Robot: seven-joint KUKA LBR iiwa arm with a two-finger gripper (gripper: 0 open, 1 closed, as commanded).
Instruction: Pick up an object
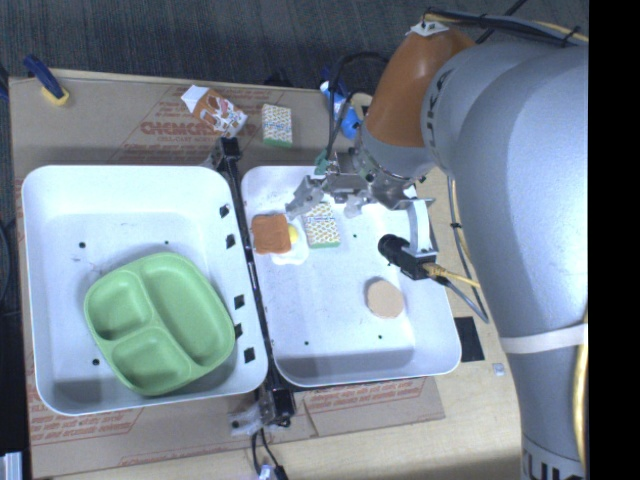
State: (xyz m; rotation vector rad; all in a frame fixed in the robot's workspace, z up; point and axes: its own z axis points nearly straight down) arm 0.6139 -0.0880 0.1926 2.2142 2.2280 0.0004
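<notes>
1. Arm (pixel 520 168): grey bulk with orange band, takes up the right side of the view and reaches left over the right bin.
2. Left bin (pixel 50 198): shallow, white. Holds a green divided plate (pixel 158 320), three compartments, lying toward the near left corner.
3. Right bin (pixel 430 353): shallow, white, butted against the left bin along a black-clipped seam.
4. Gripper (pixel 325 193): low over the far part of the right bin, fingers pointing left and down. Finger state: cannot tell, metal parts overlap.
5. Patterned square packet (pixel 322 230): green-and-white check, in the right bin, directly beneath the gripper tip. Touching or only under it: cannot tell.
6. Orange-brown toast-like piece (pixel 270 233): in the right bin against its left wall, just left of the packet, with a pale yellow-white bit at its near right edge.
7. Round tan disc (pixel 385 299): in the right bin, near-right area, well apart from the gripper.
8. Outside the bins, on the cardboard beyond them: a second checked packet (pixel 277 124) and a crumpled orange-white wrapper (pixel 215 110).
</notes>
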